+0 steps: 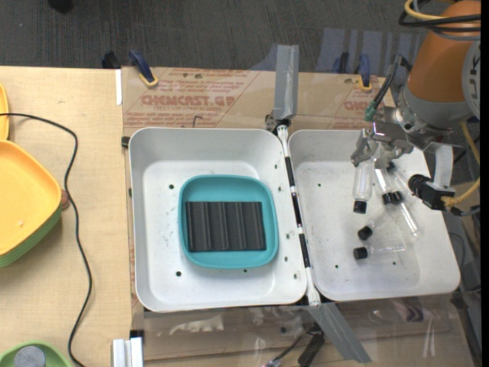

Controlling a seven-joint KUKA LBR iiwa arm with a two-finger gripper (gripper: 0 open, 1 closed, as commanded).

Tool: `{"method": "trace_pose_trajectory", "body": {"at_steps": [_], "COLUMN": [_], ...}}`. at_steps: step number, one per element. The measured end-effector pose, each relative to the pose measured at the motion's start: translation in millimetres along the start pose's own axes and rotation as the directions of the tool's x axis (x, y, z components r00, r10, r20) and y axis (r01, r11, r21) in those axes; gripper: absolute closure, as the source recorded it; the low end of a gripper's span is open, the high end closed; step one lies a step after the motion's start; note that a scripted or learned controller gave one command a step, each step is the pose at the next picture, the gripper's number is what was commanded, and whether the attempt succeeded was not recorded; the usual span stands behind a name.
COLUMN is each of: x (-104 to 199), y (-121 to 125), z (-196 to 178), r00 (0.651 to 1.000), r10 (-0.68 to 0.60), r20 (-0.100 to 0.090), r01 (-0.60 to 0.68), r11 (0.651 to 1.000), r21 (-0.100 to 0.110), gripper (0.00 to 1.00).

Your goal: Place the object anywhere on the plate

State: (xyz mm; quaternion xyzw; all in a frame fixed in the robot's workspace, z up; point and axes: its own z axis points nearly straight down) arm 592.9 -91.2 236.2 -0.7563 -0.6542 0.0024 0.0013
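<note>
Your tool (376,196) hangs over the right-hand shallow white bin (328,281), near its back half, with its two translucent, black-tipped fingers (361,189) pointing down and apart. You can see a gap between them and nothing sitting in that gap, so treat the tool as open and empty. The object to be moved is hard to pick out. There are small black pieces (362,243) on the bin floor just in front of the fingers, and a faint clear shape (397,239) beside them that may be a transparent item or only a reflection; you cannot tell which from this angle.

The teal square plate with a dark ribbed insert (228,222) lies in the middle of the left-hand white bin (153,205), well apart from the tool, across the raised divide where the two bins meet.

The step in hand looks like the pick, not yet made. To do it well, bring the fingers down straddling the object, so that both pads land on its sides and not on top of it. A small or clear item will slide on the smooth bin floor, so close slowly and confirm something sits between the fingers before you lift. Then rise high enough to clear both bin rims, cross to the left, and lower over the ribbed centre of the plate before releasing.
</note>
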Motion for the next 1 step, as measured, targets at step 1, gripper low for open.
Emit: {"method": "trace_pose_trajectory", "body": {"at_steps": [1], "x": [0.0], "y": [0.0], "z": [0.0], "r00": [1.000], "r10": [0.000], "r20": [0.000], "r01": [0.000], "r11": [1.000], "r21": [0.000], "gripper": [0.00]}}
